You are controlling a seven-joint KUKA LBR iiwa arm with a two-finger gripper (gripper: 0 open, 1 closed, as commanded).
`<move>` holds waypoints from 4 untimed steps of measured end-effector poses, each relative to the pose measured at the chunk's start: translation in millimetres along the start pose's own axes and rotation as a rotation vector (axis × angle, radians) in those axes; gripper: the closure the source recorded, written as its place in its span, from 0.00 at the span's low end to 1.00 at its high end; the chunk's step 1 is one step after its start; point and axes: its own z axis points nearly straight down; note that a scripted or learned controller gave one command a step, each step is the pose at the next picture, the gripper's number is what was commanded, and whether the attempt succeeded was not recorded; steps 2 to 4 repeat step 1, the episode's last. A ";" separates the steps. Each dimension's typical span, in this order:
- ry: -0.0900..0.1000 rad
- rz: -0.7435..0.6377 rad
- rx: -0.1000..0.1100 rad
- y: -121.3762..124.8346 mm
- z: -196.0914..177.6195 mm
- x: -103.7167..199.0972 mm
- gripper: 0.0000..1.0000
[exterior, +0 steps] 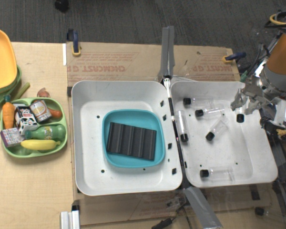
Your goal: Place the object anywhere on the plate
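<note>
The gripper [246,104] hangs over the far right edge of the right bin [257,175], and honestly it's impossible to tell whether it's clenched or released from this angle. Nothing obvious sits in it, so the pick looks not yet done. Just near it lies a black-capped clear tube [240,118], with more tubes [214,129] scattered around that bin, a couple toward the far left part and one along the near wall. Over in the left bin [83,175] sits the teal plate [110,123], already carrying a dark ribbed block [132,140]. So the step in hand seems to be going for a tube. Next move probably calls for dropping onto one, closing, then carrying it left across the divider to the plate.
</note>
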 end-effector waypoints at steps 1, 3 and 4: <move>0.000 0.001 0.000 0.1 -0.1 -0.1 0.00; 0.000 0.001 0.000 0.1 -0.1 -0.1 0.00; 0.000 0.001 0.000 0.1 -0.1 -0.1 0.00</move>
